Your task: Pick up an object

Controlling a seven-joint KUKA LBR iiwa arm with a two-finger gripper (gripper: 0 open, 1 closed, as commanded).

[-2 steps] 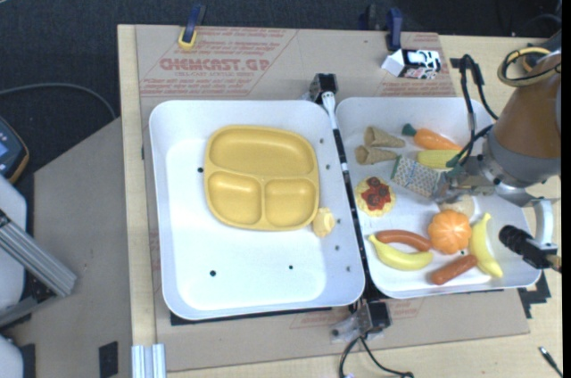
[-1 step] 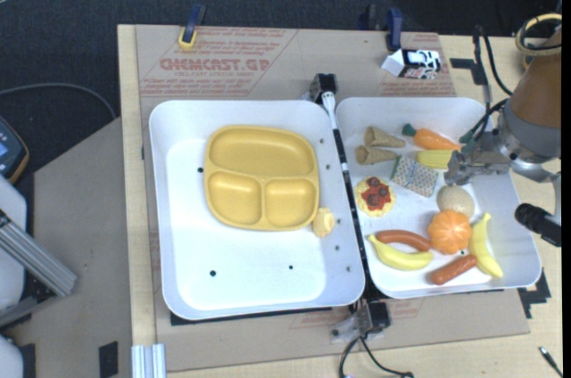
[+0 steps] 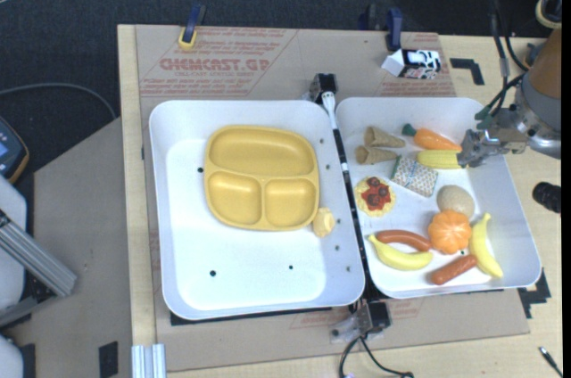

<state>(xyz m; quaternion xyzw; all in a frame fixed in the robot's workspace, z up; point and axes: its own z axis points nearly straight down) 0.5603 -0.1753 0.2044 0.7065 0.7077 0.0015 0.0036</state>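
Observation:
My gripper (image 3: 473,146) hangs over the upper right part of the right bin (image 3: 517,207), right at the end of a yellow corn cob (image 3: 435,160). An orange carrot (image 3: 434,138) lies just behind the corn. I cannot tell whether anything is held. Further toys lie in this bin: two tan cones (image 3: 382,138), a speckled block (image 3: 415,176), a small pizza (image 3: 375,195), a beige egg-like piece (image 3: 455,199), an orange (image 3: 449,231), two bananas (image 3: 489,248) and two sausages (image 3: 403,237).
The left bin (image 3: 178,216) holds a yellow divided plate (image 3: 261,177) and a small pale yellow piece (image 3: 323,223) by its right wall. A black rail (image 3: 339,162) runs between the bins. Clamps (image 3: 189,28) sit at the bench's far edge.

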